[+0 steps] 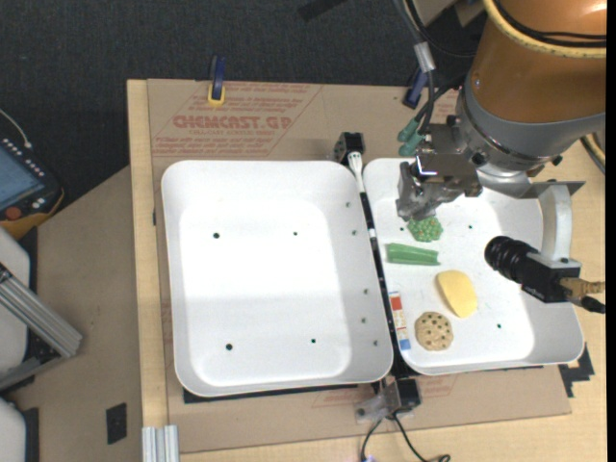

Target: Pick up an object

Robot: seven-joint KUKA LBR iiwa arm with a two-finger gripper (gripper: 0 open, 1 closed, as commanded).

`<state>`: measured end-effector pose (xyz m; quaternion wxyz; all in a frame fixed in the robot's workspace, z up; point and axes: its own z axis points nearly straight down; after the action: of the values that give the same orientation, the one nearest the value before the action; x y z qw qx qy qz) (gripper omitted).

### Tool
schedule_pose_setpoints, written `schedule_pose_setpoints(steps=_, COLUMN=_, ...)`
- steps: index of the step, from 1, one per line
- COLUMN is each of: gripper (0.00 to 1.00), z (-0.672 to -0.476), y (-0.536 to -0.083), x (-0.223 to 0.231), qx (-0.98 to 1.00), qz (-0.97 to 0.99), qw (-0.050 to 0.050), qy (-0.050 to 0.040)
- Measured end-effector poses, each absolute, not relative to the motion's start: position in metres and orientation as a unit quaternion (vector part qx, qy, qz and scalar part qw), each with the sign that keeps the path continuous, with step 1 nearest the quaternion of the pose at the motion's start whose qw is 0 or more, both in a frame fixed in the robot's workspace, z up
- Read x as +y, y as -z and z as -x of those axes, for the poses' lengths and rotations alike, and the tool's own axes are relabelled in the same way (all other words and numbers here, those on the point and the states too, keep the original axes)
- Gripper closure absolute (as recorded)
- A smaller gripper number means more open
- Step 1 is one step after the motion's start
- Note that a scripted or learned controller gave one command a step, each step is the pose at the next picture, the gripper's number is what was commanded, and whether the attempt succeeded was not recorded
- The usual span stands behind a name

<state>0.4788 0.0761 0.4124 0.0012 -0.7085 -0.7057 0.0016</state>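
**A:** What is carried by the bench [101, 287]?

**B:** A brown cardboard sheet [289, 128] is laid on it. "CHEMCAST G.P" is printed on the sheet in red, at 12 o'clock from the left bin [192, 258]. The finer print beneath cannot be read. The right bin [539, 340] is set against the left one, edge to edge.

**A:** Where is the arm [539, 65] seen?

**B:** It is seen over the right bin's 12 o'clock side. The pincer [421, 210] is lowered toward the bin's 10 o'clock part. Whether it is apart or together cannot be told.

**A:** And what is found in that bin?

**B:** A yellow lump [457, 293] is placed near the middle, with a green pod [412, 254] lying flat at 9 o'clock. A round cookie [434, 331] is found at 7 o'clock. A green knobbly cluster [426, 229] is met just at 6 o'clock from the pincer. The two are so close that contact cannot be ruled in or out. The pod is at 7 o'clock from the cluster, just beside it.

**A:** Is any other label seen?

**B:** A small red-and-white tag [396, 306] is seen by the seam between the bins, but its writing is too small to be read.
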Motion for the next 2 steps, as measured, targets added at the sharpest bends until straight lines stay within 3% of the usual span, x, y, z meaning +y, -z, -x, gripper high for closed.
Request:
schedule_pose_setpoints(steps=1, gripper=1.0, z=-0.48, y=-0.491, x=0.121, qx=-0.709, qz=0.705, qw=-0.003, qy=0.005)
schedule_pose_setpoints(steps=2, gripper=1.0, z=-0.479, y=-0.483, x=0.176, qx=-0.71, qz=0.705, qw=0.0, qy=0.0015)
